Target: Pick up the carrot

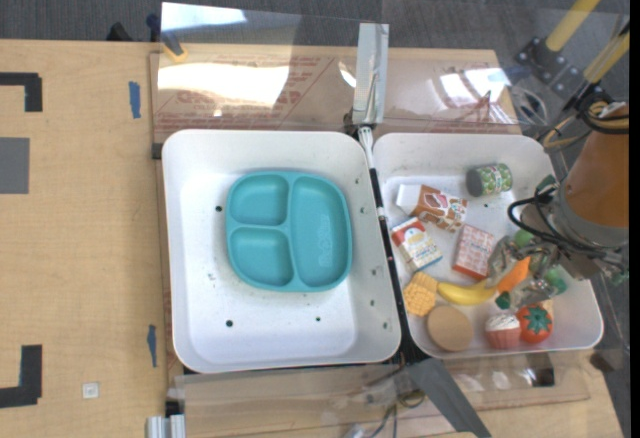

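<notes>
Nearest us, our gripper [527, 264] hangs over the right bin [590, 338], at the carrot [512, 275] lying beside the banana [466, 293]. Whether it grips, we cannot tell; lifting remains.

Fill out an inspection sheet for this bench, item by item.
Surface: two white bins side by side; left bin holds a teal plate.
Job's things: carrot in the right bin, by the tool.
Clutter: banana, waffle, can, tomato, cupcake, small packets.
Tool: over the carrot; grasp unclear.
Cables: black loops at the wrist.
Surroundings: cardboard bench, grey carpet.
</notes>
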`<state>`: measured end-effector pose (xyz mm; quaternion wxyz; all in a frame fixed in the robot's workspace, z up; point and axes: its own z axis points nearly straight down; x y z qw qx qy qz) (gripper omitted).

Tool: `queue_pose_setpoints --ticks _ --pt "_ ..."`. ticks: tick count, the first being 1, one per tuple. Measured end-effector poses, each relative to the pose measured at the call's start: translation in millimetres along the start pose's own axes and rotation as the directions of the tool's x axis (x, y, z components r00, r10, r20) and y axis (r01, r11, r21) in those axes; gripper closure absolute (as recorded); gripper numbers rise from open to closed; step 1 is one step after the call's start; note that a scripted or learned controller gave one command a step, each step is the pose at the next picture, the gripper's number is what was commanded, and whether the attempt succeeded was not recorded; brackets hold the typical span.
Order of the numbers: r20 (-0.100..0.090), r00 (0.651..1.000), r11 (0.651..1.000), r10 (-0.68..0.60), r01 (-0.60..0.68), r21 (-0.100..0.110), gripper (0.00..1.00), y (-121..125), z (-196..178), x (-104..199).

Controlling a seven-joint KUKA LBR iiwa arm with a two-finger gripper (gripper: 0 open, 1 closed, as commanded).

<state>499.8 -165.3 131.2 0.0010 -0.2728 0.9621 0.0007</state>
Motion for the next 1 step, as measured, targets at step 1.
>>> queue_pose_setpoints --ticks 1 --pt "0.007 0.986 0.986 -0.164 0.164 0.005 1.0 45.7 -55.3 -76.2"
